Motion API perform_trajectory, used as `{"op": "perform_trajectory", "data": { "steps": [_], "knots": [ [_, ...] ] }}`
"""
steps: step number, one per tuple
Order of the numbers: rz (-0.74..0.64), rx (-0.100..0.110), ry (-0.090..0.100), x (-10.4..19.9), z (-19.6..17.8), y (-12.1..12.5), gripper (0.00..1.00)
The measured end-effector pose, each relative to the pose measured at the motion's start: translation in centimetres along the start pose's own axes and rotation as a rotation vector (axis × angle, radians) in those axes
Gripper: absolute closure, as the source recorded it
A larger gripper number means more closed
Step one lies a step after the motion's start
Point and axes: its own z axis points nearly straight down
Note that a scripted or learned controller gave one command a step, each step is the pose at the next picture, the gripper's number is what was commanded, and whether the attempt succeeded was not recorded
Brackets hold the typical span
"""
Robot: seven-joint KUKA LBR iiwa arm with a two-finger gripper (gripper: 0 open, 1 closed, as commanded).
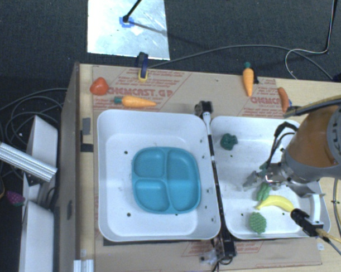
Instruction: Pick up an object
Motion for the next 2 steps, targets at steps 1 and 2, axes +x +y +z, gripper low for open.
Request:
{"op": "perform_trajectory", "data": {
  "steps": [1, 2],
  "knots": [
    [0.000, -0.003, -0.001, 0.0, -1.1, 0.1, 1.00],
    [-0.003, -0.004, 0.000, 6.7, -9.2, 3.0, 1.00]
  ]
}}
